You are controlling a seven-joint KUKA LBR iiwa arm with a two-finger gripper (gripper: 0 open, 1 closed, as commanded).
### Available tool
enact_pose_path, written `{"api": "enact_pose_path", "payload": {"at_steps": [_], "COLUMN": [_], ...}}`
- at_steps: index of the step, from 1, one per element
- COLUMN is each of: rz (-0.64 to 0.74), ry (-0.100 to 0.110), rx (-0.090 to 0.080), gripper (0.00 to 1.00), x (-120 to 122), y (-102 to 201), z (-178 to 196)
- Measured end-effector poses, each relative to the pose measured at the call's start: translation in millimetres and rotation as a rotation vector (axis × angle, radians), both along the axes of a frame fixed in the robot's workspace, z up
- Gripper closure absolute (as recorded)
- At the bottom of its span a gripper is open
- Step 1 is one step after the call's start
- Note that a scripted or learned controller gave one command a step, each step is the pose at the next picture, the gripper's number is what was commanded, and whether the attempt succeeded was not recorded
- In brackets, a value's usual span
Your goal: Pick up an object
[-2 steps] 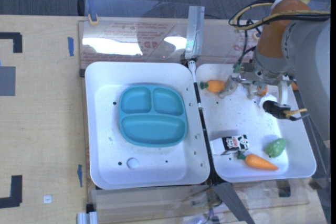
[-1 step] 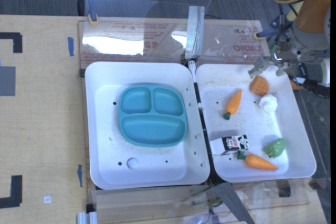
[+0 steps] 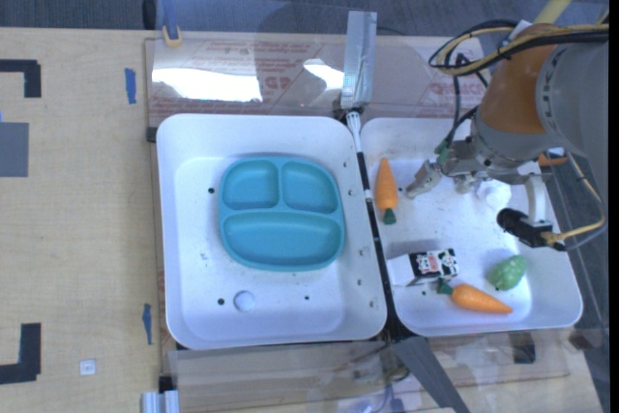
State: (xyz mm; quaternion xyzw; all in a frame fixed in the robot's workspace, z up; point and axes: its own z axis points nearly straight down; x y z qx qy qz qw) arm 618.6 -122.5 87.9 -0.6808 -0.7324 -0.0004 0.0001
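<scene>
**Arm reaching into the right bin, nothing between its fingers**

Wooden surface is filling the left and middle of the frame, with grey carpet running along the top. Two white bins are sitting on it side by side: the left bin at centre and the right bin at lower right. A clear plastic sheet is lying behind them, toward the top of the frame.

A blue divided plate is lying in the middle of the left bin.

The right bin is holding several things. One carrot is lying near the bin's left wall, pointing up the frame. A second carrot is lying near the lower edge, its tip pointing right. A small black and white item is sitting just left of and above that second carrot. A green lump is resting near the lower right of the bin, close to the second carrot's tip.

The arm is coming in from the upper right, its orange band showing above the wrist. The gripper is hanging over the upper part of the right bin, just right of the first carrot, with its fingers slightly apart and nothing between them. Whether it is touching the bin floor cannot be told.
</scene>
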Motion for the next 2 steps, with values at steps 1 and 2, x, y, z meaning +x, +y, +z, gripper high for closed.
{"api": "enact_pose_path", "payload": {"at_steps": [1, 2], "rz": [0.144, -0.288], "ry": [-0.001, 0.002], "rx": [0.001, -0.001], "gripper": [0.00, 0.00], "x": [-74, -36], "y": [80, 150], "z": [98, 117]}}
